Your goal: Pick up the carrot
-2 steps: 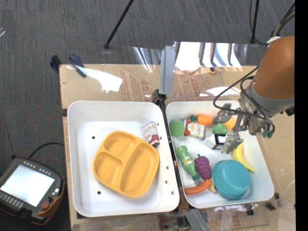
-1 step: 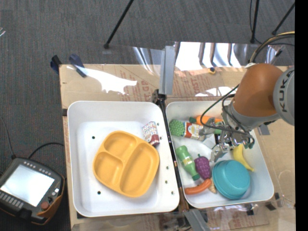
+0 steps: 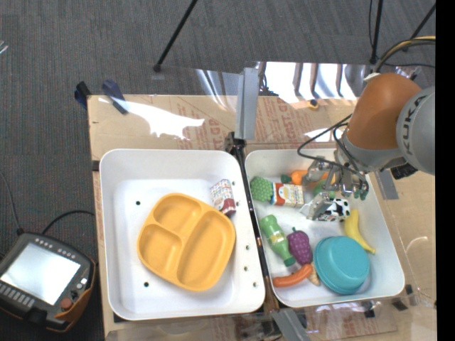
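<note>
The carrot (image 3: 298, 177), a short orange piece with a green end, lies at the back of the right bin (image 3: 393, 261). Its right part is hidden by the gripper's hardware. My gripper (image 3: 333, 185) hangs low over the back middle of that bin, just right of the carrot and above a black-and-white toy (image 3: 334, 209). The view is too cluttered there to tell how the jaws stand or whether anything is between them. The arm's orange band (image 3: 380, 119) sits above the bin's back right corner.
The right bin also holds a green bumpy fruit (image 3: 261, 189), a small carton (image 3: 288, 195), a green bottle (image 3: 276, 239), purple grapes (image 3: 301, 245), an orange-red sausage shape (image 3: 291, 278), a teal bowl (image 3: 343, 263) and a banana (image 3: 357, 231). The left bin holds a yellow divided plate (image 3: 186, 240) and a small can (image 3: 223, 195).
</note>
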Available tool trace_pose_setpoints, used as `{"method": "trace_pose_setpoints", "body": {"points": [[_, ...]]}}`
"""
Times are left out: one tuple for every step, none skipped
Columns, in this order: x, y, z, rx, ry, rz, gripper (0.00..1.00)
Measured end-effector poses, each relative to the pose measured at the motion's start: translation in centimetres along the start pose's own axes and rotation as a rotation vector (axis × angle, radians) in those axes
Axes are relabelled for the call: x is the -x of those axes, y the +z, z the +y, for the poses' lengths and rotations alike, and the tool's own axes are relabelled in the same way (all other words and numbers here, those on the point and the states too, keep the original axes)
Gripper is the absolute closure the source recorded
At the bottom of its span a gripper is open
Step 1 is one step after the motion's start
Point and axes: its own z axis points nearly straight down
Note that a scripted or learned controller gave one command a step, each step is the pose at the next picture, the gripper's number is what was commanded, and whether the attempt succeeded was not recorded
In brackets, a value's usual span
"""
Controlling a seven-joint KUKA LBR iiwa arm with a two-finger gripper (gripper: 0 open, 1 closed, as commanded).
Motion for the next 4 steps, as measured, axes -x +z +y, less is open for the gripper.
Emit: {"method": "trace_pose_setpoints", "body": {"points": [[0.5,-0.2,-2.6,0.006,0.333,-0.014,0.0],[-0.1,-0.1,-1.2,0.01,0.672,-0.02,0.0],[-0.4,-0.2,0.9,0.0,0.865,-0.023,0.0],[-0.2,0.0,2.1,-0.005,0.944,-0.019,0.0]]}}
